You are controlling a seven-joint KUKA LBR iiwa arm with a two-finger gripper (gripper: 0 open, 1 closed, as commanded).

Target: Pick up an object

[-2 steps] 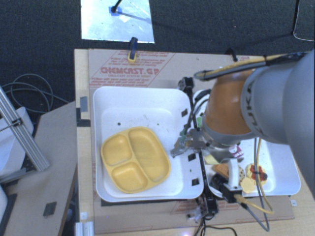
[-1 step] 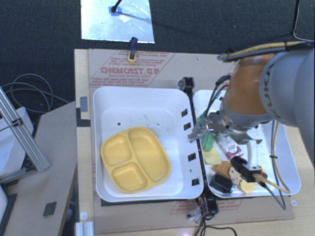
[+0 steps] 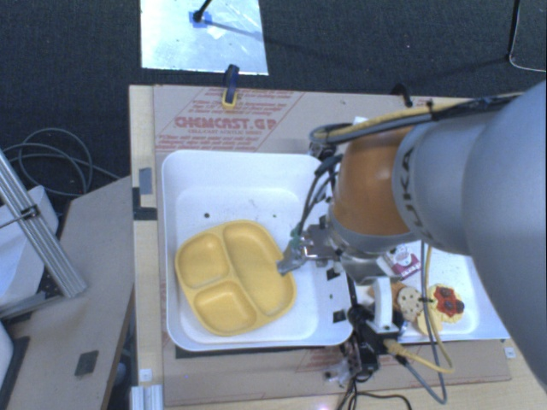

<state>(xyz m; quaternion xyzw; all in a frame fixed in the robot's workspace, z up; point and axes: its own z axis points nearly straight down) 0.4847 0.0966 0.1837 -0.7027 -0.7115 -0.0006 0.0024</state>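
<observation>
A yellow divided plate (image 3: 231, 276) with three compartments lies in the left white bin (image 3: 222, 178), toward its front. My grey arm with its orange band (image 3: 372, 190) hangs over the wall between the two bins. The gripper (image 3: 292, 259) pokes out from under the wrist at the plate's right rim; whether it touches the plate is hard to tell. In the right bin (image 3: 474, 319), small items show beside the arm: a brown spotted cookie-like piece (image 3: 408, 301), a red and yellow piece (image 3: 447, 301) and a pink and white packet (image 3: 405, 261).
The arm hides most of the right bin. Cables (image 3: 376, 348) hang from the wrist over the bench's front edge. A cardboard sheet (image 3: 231, 118) lies under the bins, with a yellow clamp (image 3: 229, 92) at its back edge.
</observation>
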